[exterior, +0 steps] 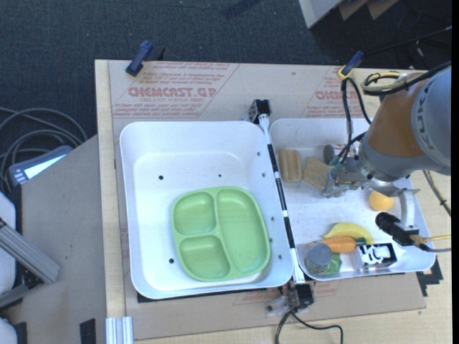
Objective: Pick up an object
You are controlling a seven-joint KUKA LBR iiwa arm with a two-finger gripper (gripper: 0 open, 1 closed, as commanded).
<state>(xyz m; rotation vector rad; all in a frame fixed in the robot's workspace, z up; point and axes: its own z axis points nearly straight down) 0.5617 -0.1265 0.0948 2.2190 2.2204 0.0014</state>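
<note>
Tool [336,181] low in right bin [301,131], tan block [315,172] beside

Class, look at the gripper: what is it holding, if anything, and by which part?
It cannot be told: the gripper is low in the right bin beside the tan blocks.

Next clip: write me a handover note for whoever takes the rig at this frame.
Gripper: low in the right bin, beside the tan block; finger state unreadable, nothing visibly held.
Right bin also holds a second tan block, a banana, a carrot, an orange ball and a grey cup.
Left bin: green divided plate.
Done: nothing lifted. Left: grasp and raise one object.
</note>
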